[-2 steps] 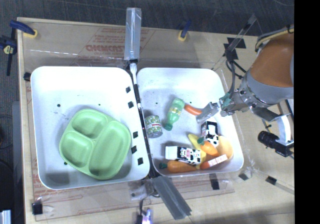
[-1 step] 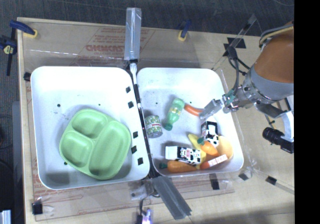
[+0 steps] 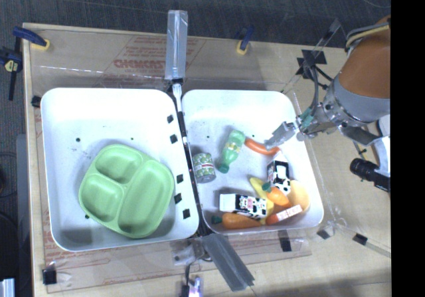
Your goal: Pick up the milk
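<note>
Reaching into the right white bin (image 3: 199, 106), the gripper (image 3: 280, 135) hovers near its right wall; the approach step. The cow-patterned milk carton (image 3: 244, 204) lies below, so it must descend there.

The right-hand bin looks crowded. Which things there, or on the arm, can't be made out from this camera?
- Gripper: too small and blurred to tell how its fingers stand.
- Milk carton: lettering too small to read; a second cow-patterned carton is partly hidden by the pile.
- Carrot: its lower side is hidden by the bin wall.
- Arm: cut off by the right edge.
</note>
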Robot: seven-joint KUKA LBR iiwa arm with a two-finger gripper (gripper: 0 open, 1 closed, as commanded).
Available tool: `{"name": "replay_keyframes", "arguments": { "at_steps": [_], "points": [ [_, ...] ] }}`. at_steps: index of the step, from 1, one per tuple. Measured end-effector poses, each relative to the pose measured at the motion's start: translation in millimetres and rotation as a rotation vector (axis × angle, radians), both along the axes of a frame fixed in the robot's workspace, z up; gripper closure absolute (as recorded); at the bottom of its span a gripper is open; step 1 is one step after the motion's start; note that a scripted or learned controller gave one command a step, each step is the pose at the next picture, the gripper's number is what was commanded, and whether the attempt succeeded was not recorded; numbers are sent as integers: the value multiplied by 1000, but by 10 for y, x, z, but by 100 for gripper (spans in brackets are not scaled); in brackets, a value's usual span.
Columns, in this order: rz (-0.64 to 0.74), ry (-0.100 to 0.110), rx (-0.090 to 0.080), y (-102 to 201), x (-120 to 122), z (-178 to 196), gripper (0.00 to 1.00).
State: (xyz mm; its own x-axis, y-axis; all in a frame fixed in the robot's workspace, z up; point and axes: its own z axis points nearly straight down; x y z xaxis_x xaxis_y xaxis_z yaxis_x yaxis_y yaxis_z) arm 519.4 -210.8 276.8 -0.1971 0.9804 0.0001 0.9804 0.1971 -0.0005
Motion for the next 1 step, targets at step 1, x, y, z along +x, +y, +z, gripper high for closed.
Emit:
{"name": "replay_keyframes", "arguments": {
  "at_steps": [1],
  "points": [
    [57,3,0,13,-17,-543,0]
  ]
}}
